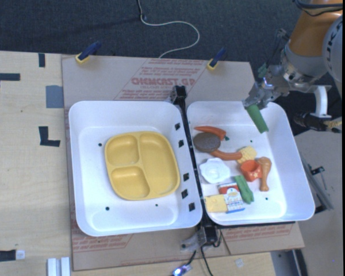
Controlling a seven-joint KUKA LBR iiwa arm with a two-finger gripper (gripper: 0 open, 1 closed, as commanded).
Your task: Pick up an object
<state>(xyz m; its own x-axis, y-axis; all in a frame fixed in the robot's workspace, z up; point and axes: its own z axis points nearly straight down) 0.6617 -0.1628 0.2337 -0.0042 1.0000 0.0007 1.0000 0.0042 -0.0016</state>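
My gripper hangs over the far right corner of the right bin. It is shut on the top end of a green stick-shaped toy, which dangles at a slant above the bin floor. Below and to the left lie the other toys: a red chili, a brown disc, a white piece, an orange drumstick and a small carton.
The left bin holds a yellow divided plate. A second green piece and a yellow block lie near the right bin's front. Black clips run along the seam between the bins.
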